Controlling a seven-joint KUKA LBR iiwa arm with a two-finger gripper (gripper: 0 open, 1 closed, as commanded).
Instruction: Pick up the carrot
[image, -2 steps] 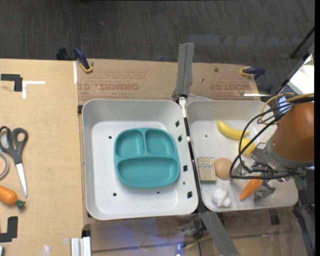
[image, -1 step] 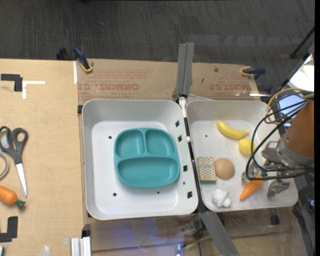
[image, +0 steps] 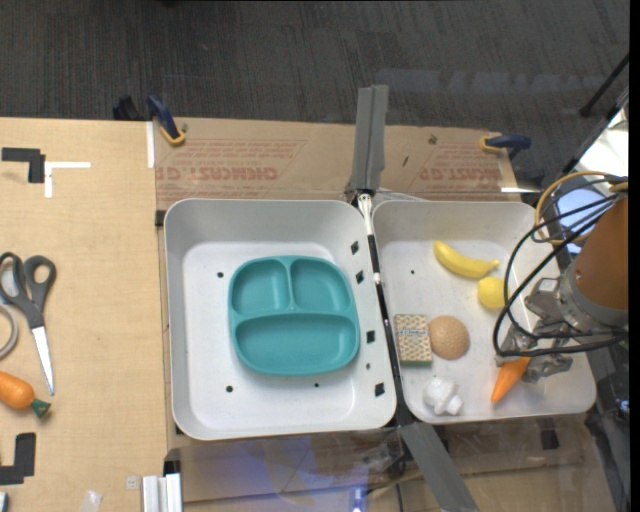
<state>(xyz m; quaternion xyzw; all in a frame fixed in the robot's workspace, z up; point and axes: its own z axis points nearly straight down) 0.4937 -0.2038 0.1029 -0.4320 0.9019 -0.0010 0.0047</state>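
My gripper (image: 535, 352) is down in the right bin (image: 415, 232), near its right wall and towards the front. The carrot (image: 507, 379) lies there on the bin floor, tilted, its narrow tip pointing to the front left and its thick top end tucked up under my gripper hardware. From this slanted overhead view the top of the carrot seems to touch the gripper, but metal and cables cover the spot, so I cannot tell how wide I stand or whether I grip anything.

Around the carrot in the same bin: a white crumpled lump (image: 441, 397) just to its left near the front wall, a round brown ball (image: 449, 337) behind that, and a small speckled box (image: 412, 338) touching the ball on its left side. Further back lie a banana (image: 462, 260) and a yellow lemon-like piece (image: 491, 292), the latter close to my cables.

The left bin (image: 190, 330) holds a teal divided plate (image: 294, 314) in its middle. Out on the bench to the left, well apart from both bins, lie scissors (image: 30, 305) and a second carrot (image: 17, 391) near the edge.
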